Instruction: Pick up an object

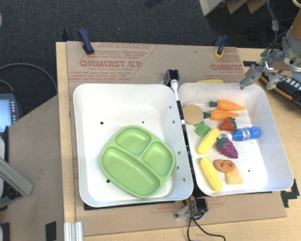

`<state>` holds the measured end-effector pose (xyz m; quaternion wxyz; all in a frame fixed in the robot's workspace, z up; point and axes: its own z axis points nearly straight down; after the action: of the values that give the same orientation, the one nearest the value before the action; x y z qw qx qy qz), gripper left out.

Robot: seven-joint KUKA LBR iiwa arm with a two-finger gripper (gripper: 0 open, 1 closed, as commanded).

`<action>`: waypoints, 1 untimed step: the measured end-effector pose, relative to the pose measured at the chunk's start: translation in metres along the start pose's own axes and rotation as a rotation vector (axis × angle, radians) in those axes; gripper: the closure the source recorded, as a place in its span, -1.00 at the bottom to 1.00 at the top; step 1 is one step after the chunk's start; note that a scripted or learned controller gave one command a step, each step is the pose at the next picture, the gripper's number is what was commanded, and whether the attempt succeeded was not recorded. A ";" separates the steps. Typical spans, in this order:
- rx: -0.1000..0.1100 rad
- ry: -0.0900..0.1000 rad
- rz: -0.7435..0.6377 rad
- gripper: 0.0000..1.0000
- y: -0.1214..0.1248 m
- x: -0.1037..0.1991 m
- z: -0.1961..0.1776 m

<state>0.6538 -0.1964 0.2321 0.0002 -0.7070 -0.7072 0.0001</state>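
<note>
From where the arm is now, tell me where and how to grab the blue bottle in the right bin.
Grip the blue bottle across the middle of its body, coming straight down from above. It lies on its side, roughly left to right, so the fingers should close across its narrow width. The strawberry and grapes crowd its white-capped left end, so the right half looks freer. The gripper sits above the bin's far rim.

divided plate (pixel 137 159) in left bin (pixel 90 104) | toy foods (pixel 218 142) in right bin (pixel 271 134)

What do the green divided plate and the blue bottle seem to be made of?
The green divided plate: probably moulded plastic, since its colour is even, its compartment edges are rounded and it has a soft sheen. The blue bottle: likely plastic too, smooth with a white cap; it is too small to be certain.
</note>
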 end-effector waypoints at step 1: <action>0.005 0.012 -0.001 -1.00 -0.011 -0.018 0.154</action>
<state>0.6423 -0.2141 0.0783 0.0061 -0.7068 -0.7074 -0.0026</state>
